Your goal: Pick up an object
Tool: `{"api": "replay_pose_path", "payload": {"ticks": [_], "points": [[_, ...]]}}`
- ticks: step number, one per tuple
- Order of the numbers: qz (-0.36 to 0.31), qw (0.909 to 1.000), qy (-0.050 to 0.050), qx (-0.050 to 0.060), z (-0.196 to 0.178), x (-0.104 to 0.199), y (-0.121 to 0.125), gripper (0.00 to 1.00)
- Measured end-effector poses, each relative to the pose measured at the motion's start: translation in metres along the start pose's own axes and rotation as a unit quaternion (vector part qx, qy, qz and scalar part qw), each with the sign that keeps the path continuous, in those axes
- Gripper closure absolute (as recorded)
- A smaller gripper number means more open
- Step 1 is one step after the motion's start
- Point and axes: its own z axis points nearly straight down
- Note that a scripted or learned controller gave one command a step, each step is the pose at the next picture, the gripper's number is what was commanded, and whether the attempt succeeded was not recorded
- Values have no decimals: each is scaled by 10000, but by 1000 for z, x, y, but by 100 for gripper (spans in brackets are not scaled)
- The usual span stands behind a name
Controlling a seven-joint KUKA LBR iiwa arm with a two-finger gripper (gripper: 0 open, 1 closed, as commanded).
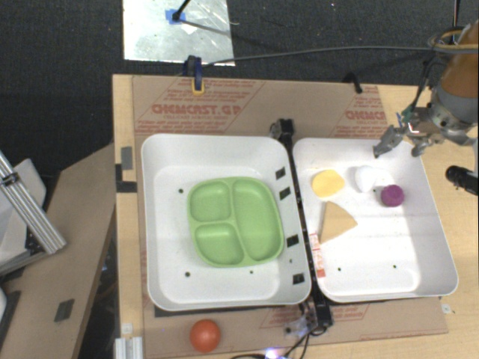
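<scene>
The right bin (419,268) holds a yellow round piece (328,183), a white ball (365,178), a purple ball (392,195) and a tan wedge (336,221). My gripper (402,142) hangs over the bin's far right corner, above and to the right of the white ball. Its two fingers are spread apart with nothing between them. The arm's wrist (455,96) rises at the view's right edge.
A green three-compartment plate (234,221) lies in the left bin (161,275). An orange ball (204,335) sits on the bench in front of the left bin. A blue clamp (194,71) and a cable lie behind the bins.
</scene>
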Motion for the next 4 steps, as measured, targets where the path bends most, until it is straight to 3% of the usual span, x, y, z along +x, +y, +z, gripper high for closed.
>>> {"api": "replay_pose_path", "payload": {"ticks": [2, 3, 4], "points": [[-16, 10000, -1, 4, 88, 6, 3, 0], [-18, 10000, -2, 0, 107, 7, 4, 0], [-28, 10000, -12, -24, 95, 6, 5, 100]]}}
